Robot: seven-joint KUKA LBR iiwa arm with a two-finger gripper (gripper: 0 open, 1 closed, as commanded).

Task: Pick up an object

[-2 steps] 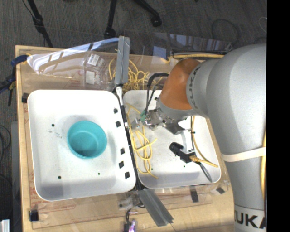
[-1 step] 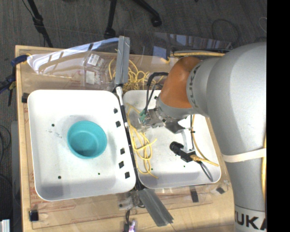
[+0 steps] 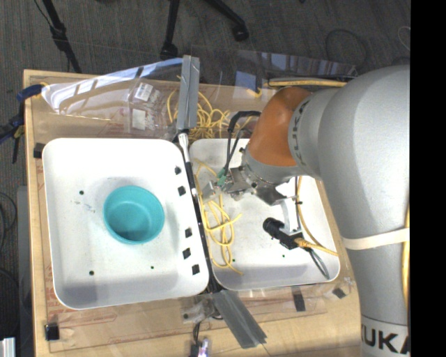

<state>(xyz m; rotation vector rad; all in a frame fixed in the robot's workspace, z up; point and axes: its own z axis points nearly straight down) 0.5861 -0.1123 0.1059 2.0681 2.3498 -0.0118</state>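
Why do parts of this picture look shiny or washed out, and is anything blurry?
In the camera view, the clear plastic sheet behind the bins catches bright glare; the left bin is nearly washed out white, with a soft shadow beside the teal bowl; the big grey arm, closest to the lens, looks slightly soft.

A pale wooden table [image 3: 35, 293] on a dark grey carpeted floor [image 3: 104, 35], seen from above at a slant.

The floor fills the top of the view, and black cables [image 3: 59, 35] and dark stand legs [image 3: 230, 15] cross it. Clear plastic sheeting [image 3: 118, 94] lies crumpled along the table's far edge, catching bright glare. Light is even and soft, with only faint shadows on the wood.
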